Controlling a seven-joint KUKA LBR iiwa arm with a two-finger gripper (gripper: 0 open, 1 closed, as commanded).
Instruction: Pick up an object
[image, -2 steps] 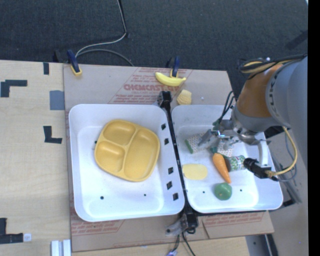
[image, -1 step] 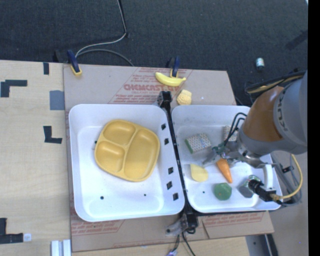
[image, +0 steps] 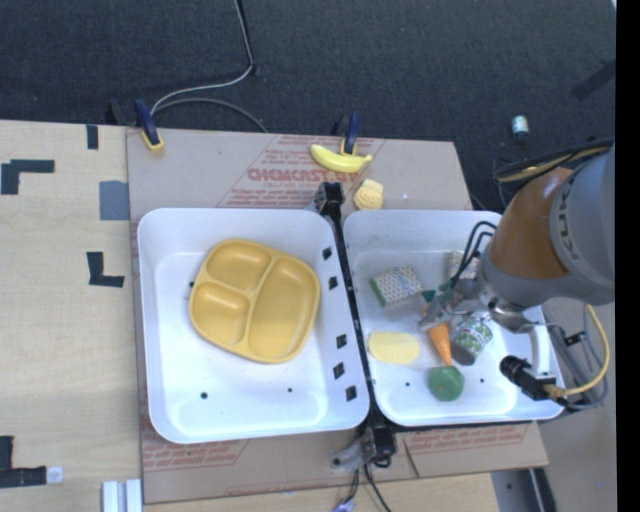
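Observation:
The right bin (image: 405, 216) holds a green and white speckled block (image: 397, 285), a pale yellow oval piece (image: 394, 347), an orange carrot (image: 441, 343), a green ball (image: 446, 383) and a small silvery can (image: 472, 338). My gripper (image: 443, 305) reaches in from the right and hangs low over the middle of this bin, just above the carrot's upper end and beside the can. The wrist hides its tips, and I see nothing clearly held.
A yellow divided plate (image: 255, 300) lies in the left bin (image: 160, 300). Behind the bins, on the cardboard, sit a toy banana (image: 340, 158) and a small yellow block (image: 368, 194). The arm's grey and orange body (image: 545, 240) covers the right bin's far right side.

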